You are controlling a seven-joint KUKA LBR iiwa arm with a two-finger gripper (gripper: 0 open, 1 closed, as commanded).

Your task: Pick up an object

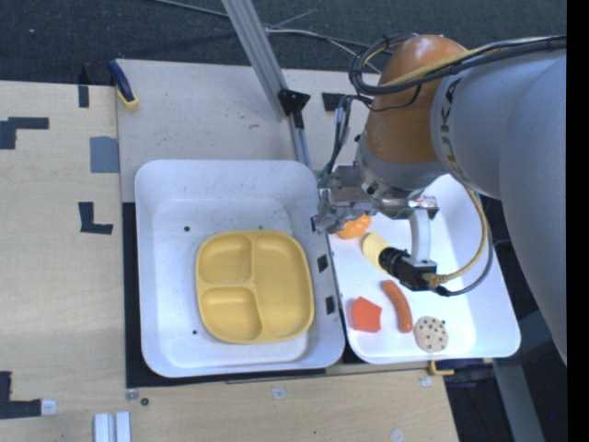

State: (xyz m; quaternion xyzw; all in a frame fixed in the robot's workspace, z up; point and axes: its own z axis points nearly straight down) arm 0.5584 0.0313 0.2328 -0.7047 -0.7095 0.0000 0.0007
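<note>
I see the gripper (342, 212) low beside the orange piece (354, 226), presumably lining up a grasp; finger state I cannot tell. Yellow plate (254, 285) lies well left.

Two white bins: one at frame centre-left (156, 247), one at lower right (488, 311). One yellow divided plate (253, 285). One orange block (366, 315), one sausage (398, 305), one speckled cookie (431, 333), one orange piece (354, 226), one yellow piece (373, 245).
</note>
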